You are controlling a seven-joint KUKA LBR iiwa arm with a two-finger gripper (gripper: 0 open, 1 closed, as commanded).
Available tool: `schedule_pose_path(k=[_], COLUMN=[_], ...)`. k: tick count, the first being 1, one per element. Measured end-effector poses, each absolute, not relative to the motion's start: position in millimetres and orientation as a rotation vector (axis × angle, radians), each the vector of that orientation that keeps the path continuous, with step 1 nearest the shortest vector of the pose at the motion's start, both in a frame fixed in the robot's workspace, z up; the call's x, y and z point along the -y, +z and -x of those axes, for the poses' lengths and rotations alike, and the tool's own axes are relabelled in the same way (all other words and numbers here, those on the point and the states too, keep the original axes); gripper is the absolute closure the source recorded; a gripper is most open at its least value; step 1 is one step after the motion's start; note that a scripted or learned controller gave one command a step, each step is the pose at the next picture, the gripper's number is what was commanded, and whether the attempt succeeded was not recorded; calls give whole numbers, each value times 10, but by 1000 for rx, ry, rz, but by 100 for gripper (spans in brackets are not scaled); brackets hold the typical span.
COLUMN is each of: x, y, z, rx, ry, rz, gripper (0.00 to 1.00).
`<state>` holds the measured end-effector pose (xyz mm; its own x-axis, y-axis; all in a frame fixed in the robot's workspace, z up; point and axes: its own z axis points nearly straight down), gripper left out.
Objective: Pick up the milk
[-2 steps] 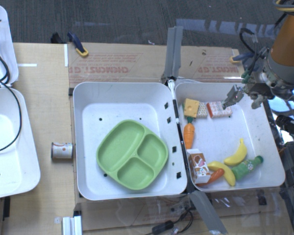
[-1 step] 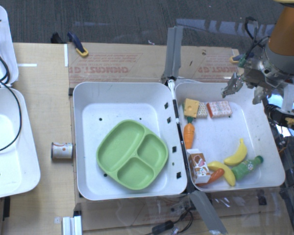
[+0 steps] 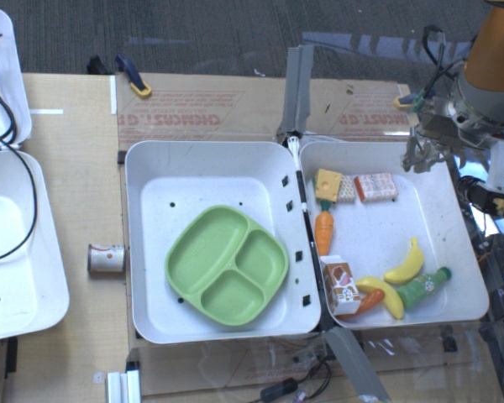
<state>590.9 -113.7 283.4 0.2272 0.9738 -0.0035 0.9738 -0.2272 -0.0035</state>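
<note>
The milk (image 3: 342,285) is a small white and brown carton lying in the front left corner of the right bin (image 3: 454,225), against the bin's left wall. My gripper (image 3: 420,158) hangs over the far right part of that bin, well away from the carton. Its fingers (image 3: 409,159) point down and stand apart, with nothing between them. The orange band of the arm sits above it at the view's top right.
Around the milk lie a carrot (image 3: 322,230), a red pepper (image 3: 370,300), two bananas (image 3: 406,264) and a green bottle (image 3: 423,285). A cheese wedge (image 3: 327,183) and a red box (image 3: 375,187) lie at the back. The left bin holds a green divided plate (image 3: 227,264).
</note>
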Motion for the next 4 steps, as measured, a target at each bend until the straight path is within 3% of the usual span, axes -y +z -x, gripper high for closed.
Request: schedule_pose_path(k=[1,2,3,4], x=[374,-66,-667,-1670], y=[2838,2959,2583,2424], z=[-6450,-6527,-6585,-6586], rx=[1908,1836,1947,2116], ry=[5,5,7,5], rz=[2494,2550,2464,2322], gripper=[100,100,100,100])
